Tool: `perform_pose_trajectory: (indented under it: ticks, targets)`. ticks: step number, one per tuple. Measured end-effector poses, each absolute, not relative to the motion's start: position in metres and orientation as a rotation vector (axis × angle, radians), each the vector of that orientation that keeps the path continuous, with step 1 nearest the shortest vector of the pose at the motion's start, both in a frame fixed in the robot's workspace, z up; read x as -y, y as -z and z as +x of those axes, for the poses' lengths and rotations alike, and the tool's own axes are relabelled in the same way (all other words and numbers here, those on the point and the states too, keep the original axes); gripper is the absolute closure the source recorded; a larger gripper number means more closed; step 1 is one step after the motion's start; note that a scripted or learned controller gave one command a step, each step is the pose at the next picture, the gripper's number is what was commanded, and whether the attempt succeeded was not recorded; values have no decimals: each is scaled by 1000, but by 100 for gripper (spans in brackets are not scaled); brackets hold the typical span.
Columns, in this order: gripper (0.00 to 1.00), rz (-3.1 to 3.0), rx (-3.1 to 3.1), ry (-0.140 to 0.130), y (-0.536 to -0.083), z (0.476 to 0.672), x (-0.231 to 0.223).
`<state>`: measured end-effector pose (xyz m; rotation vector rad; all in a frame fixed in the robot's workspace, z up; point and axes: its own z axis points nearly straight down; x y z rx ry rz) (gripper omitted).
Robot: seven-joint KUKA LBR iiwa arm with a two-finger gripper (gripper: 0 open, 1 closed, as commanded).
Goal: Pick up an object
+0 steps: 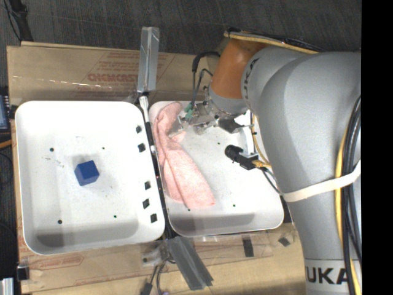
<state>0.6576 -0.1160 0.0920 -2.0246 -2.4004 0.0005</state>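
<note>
Gripper point(191, 117) low in right bin point(264, 211), at its far edge, touching upper end of pink cloth point(179, 161). Cloth lies along bin's left wall. Blue cube point(86, 172) in left bin point(37, 121), well apart.

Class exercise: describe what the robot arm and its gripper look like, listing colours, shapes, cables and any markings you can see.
The arm is bulky, rounded and light grey, with an orange band above the wrist. White letters "UKA" mark its base. Cables run down its right side, and a pale strap crosses it. The gripper is small, metallic and wired.
</note>
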Motion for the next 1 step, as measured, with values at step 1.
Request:
perform_pose_trajectory:
  ticks: [1]
  targets:
    - [0, -2020, 2401, -3, -129, 601, 169]
